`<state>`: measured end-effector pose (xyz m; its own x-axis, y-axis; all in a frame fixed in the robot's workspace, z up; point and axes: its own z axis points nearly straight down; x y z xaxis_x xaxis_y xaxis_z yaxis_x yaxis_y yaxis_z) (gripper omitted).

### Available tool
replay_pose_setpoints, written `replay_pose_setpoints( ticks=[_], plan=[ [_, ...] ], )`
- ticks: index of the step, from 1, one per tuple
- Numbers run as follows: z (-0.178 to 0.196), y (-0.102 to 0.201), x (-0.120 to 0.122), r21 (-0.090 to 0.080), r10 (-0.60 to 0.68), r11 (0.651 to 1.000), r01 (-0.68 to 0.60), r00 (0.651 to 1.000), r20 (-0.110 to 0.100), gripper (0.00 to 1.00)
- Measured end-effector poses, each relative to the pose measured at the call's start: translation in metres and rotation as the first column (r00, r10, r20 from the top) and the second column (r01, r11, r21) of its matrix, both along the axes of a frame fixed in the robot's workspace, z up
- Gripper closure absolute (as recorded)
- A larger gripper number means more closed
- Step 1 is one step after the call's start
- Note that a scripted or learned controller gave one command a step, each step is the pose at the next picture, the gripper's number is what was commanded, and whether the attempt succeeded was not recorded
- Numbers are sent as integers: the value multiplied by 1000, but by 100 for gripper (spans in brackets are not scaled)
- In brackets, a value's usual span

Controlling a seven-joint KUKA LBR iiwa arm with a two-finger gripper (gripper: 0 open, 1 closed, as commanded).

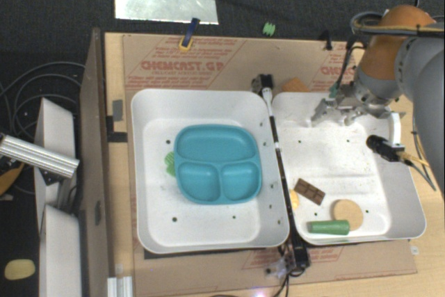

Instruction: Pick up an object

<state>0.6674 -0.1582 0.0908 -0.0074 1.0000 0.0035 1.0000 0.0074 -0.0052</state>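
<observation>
The pickable things sit low in the right bin point(389, 170): a brown chocolate-like bar point(309, 191), a tan round cookie point(348, 212) and a green cylinder point(329, 226) touching it, so a descent there could catch 2 at once or push 1 against the bin wall. A blue divided tray point(217, 163) fills the left bin point(149, 149). The arm hangs over the right bin's far corner, well apart from them, its gripper point(336, 111) pointing down with fingers spread and nothing between them.
</observation>
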Motion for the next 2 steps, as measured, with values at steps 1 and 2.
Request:
replay_pose_setpoints(
  ticks=[1,2],
  plan=[
    [-6,21,2,-4,-1,1000,1,1000,8,0],
    [6,20,3,-4,-1,1000,1,1000,12,100]
  ],
)
